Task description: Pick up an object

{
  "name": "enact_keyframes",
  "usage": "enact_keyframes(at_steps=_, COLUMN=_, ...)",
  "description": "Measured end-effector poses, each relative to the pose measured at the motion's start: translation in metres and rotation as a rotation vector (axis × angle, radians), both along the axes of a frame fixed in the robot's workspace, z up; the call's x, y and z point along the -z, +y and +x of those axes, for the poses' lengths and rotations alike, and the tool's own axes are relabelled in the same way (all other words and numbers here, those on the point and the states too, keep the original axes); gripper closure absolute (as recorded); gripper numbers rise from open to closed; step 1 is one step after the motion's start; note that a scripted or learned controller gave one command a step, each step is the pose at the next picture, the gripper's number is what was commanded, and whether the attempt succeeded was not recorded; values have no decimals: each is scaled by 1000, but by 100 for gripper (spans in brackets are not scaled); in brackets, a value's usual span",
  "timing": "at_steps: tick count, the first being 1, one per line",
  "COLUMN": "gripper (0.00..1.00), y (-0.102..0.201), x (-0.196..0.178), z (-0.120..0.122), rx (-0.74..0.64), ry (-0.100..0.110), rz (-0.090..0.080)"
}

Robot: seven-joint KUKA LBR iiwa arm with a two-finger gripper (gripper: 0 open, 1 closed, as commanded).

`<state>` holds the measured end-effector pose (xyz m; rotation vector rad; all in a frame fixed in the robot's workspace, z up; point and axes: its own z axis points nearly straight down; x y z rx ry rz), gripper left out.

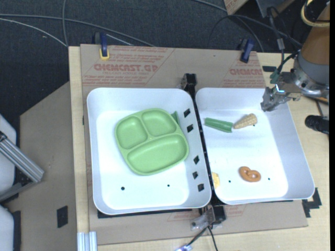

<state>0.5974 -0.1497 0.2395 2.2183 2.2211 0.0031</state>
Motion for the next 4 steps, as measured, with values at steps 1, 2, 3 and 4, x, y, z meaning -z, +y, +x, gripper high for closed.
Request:
enact_keyframes(at_steps=1, gripper=100, y=56, x=12, z=3, rx=-5, ry=6, rz=4)
enact_keyframes(at_steps=2, gripper=100, y=117, x=6, z=15, rx=-6, ry=1, rz=2)
enact_keyframes(at_steps=3, gripper=100, y=167, x=17, z=15, rx=-4, ry=7, rz=3)
enact_keyframes(at_steps=4, gripper=100, y=217, x=25, z=22, rx=-4, ry=3, rz=3)
